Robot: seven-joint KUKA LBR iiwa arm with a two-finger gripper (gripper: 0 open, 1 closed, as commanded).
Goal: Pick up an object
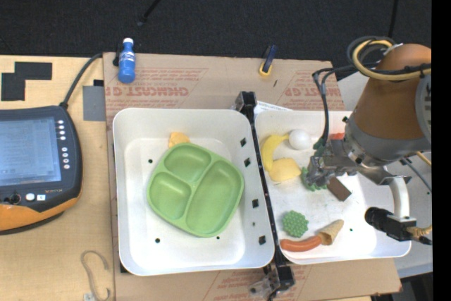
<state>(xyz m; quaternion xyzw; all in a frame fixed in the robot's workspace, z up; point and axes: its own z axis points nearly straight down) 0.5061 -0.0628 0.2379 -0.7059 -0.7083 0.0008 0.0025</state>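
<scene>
bins [127, 151]: 2 | green plate [196, 188]: 1 | banana [270, 149]: 1 | white ball [299, 139]: 1 | broccoli [295, 223]: 1 | sausage [301, 244]: 1

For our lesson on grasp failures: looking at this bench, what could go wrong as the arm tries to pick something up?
The gripper is low in the right bin, among crowded items: a banana, a yellow piece, a white egg. It may nudge neighbours or close on two. The round egg could roll away if bumped.
</scene>
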